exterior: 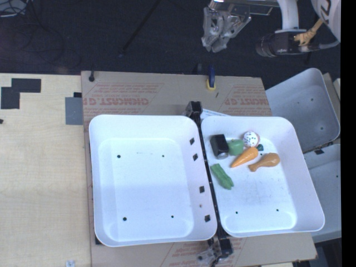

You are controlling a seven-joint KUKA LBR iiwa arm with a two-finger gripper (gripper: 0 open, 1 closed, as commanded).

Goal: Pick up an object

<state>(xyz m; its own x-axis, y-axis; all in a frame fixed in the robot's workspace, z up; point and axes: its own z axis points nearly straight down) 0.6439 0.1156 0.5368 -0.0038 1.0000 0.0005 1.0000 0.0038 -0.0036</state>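
Observation:
Several small objects lie in the far left part of the right bin (267, 210): a black block (218, 145), a pale green piece (236, 147), a white spotted ball (251, 138), an orange carrot (245, 157), a tan gourd (265, 161) and a green cucumber (221, 176). My gripper (218, 35) hangs high at the top of the view, beyond the far edge of the bench and well away from both bins. Nothing shows in its grasp.
The left bin (144, 188) sits beside the right one, with a row of black clips (201, 189) along their shared edge. A blue and yellow clamp (211, 78) stands at the far edge of the brown board. A grey panel (306, 107) leans at the right.

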